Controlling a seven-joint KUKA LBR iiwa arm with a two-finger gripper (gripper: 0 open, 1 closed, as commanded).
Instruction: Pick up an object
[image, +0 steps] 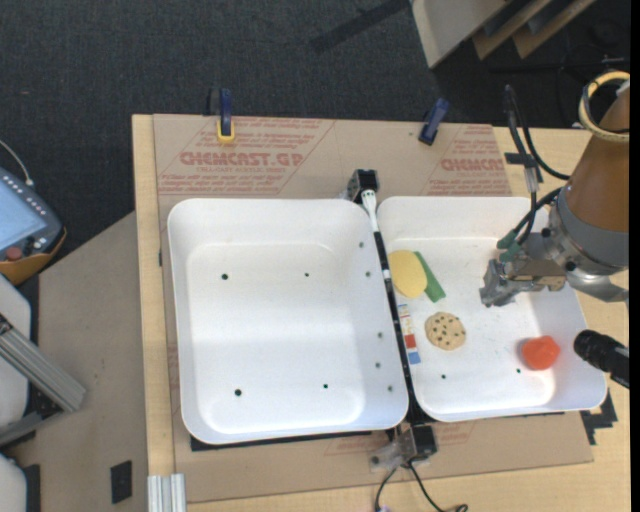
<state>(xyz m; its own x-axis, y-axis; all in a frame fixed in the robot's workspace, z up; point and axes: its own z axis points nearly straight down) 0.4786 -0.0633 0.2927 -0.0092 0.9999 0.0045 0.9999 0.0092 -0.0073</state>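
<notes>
Four candidate objects are lying in the right bin (480, 400): a yellow oval piece (406, 272) with a green strip (431, 279) touching its right side near the divider, a speckled cookie (445, 331) just below them, and an orange-red ball (540, 352) near the bin's right wall. The jaws (497, 290) are hovering above bare bin floor between the green strip and the ball, gripping nothing; how far apart they are standing cannot be told. The left bin (200, 230) is sitting beside it on the desk (150, 200).

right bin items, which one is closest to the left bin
The yellow piece, lying by the divider between the bins. The green strip, cookie and red-orange object lie farther right.
</notes>
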